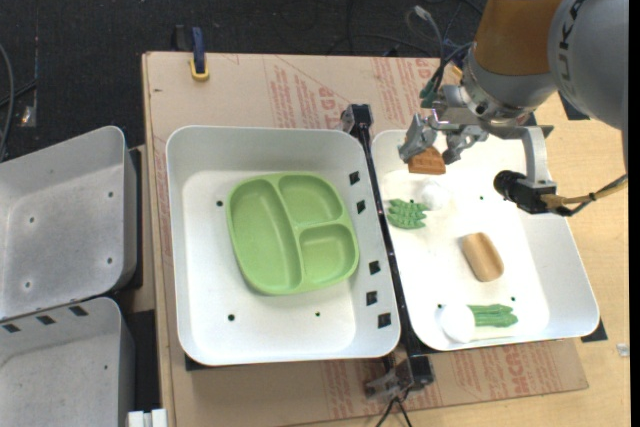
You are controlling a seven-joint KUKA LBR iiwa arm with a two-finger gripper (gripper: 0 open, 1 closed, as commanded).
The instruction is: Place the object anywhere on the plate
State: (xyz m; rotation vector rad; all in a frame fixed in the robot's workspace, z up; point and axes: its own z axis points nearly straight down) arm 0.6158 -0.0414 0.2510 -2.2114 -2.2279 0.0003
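Note:
A green plate with three compartments lies in the left bin. My gripper hangs over the far left part of the right bin. Its fingers are shut on a small orange-brown wedge, which sticks out just below the fingertips. The wedge is to the right of the divider between the bins, well apart from the plate.
In the right bin lie a green leafy piece under the gripper, a tan bread roll in the middle, and a white disc beside a green piece at the near edge. A spare white bin sits at far left.

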